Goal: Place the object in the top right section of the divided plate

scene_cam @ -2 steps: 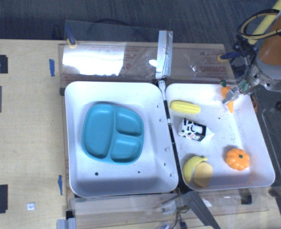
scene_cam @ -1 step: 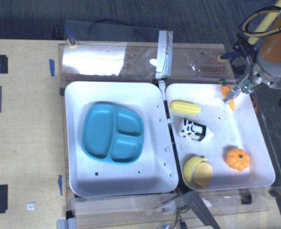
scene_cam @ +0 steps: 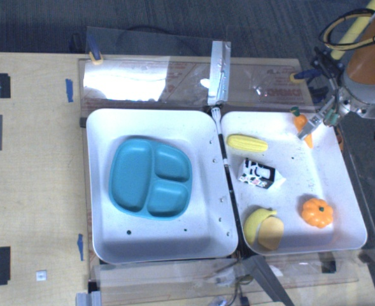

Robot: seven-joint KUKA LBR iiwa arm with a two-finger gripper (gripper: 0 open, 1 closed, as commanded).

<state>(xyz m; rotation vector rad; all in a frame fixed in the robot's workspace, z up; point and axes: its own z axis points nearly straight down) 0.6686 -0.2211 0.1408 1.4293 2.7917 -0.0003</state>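
Observation:
A blue divided plate (scene_cam: 150, 177) lies in the left bin (scene_cam: 104, 132), with one long section on its left and two smaller ones on its right. My gripper (scene_cam: 314, 123) is at the far right corner of the right bin (scene_cam: 349, 190), down at a small orange object (scene_cam: 299, 121). Orange parts of that object show on both sides of the gripper tip. Whether the gripper holds it is unclear. The right bin also contains a yellow corn cob (scene_cam: 247, 144), a black-and-white object (scene_cam: 258, 173), a yellow-green fruit (scene_cam: 263, 227) and a small orange pumpkin (scene_cam: 317, 212).
A metal divider (scene_cam: 219, 75) stands behind the seam between the bins. The arm's orange band and yellow cables (scene_cam: 359, 37) are at the upper right. A wooden bench surface (scene_cam: 28, 190) lies left of the bins.

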